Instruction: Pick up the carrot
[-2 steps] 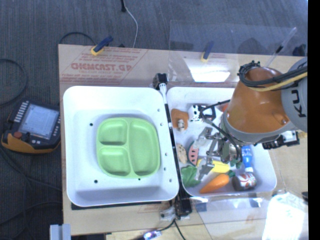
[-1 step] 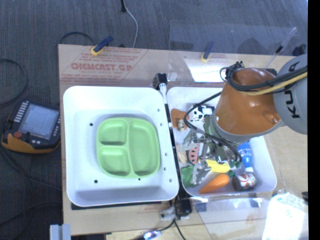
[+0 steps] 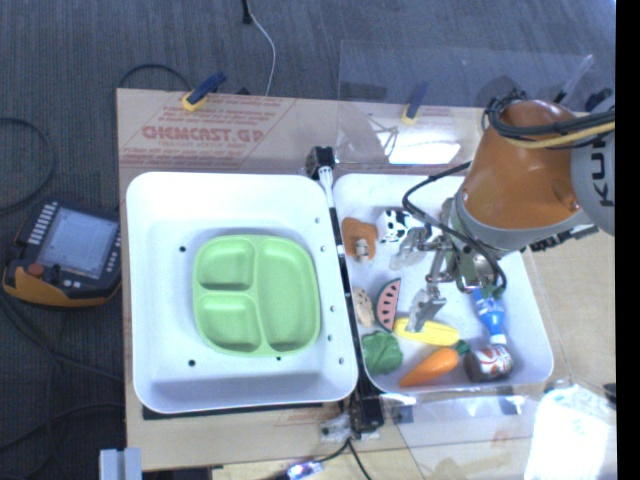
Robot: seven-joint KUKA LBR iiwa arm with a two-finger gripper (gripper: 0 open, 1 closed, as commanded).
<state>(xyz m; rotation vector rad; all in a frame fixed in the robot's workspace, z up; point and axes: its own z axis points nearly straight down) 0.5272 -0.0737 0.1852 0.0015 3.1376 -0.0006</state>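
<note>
The carrot, orange with a small green top, lies near the front wall of the right bin. My gripper hangs over the middle of that bin, a little behind the carrot, its metal fingers pointing down toward a yellow corn cob. The fingers stand apart with nothing between them. The arm's orange band looms above the bin's back right.
The right bin also holds a watermelon slice, a green leafy piece, a brown piece, a black-and-white toy, a blue bottle and a dark round item. A green divided plate sits in the left bin.
</note>
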